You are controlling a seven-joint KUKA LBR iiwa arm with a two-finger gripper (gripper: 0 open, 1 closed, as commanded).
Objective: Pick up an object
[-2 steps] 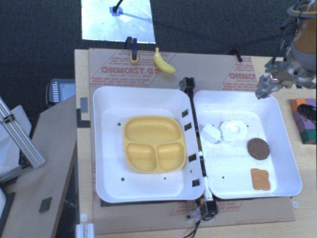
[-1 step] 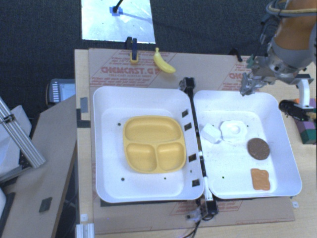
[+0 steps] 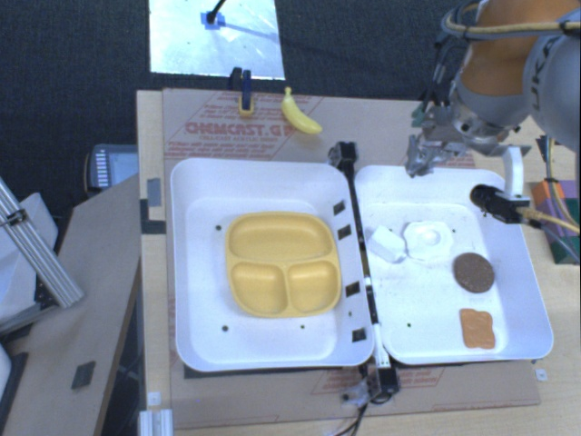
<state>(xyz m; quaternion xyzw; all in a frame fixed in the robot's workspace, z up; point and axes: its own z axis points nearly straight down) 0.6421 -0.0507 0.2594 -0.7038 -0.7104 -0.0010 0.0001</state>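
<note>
Dark carpet (image 3: 73, 53) covers the floor around the desk (image 3: 150, 134). The desk is pale wood, topped by a cardboard sheet (image 3: 381, 116) printed in red. A shiny metal plate (image 3: 213, 25) lies on the carpet beyond the far edge, catching bright light. At the left, a lower tan surface (image 3: 91, 289) adjoins the desk, with an aluminium rail (image 3: 36, 252) slanting across it.

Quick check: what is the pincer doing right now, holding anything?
Pincer: above the far edge of the right bin; open or closed cannot be told, and nothing shows between its tips.
</note>
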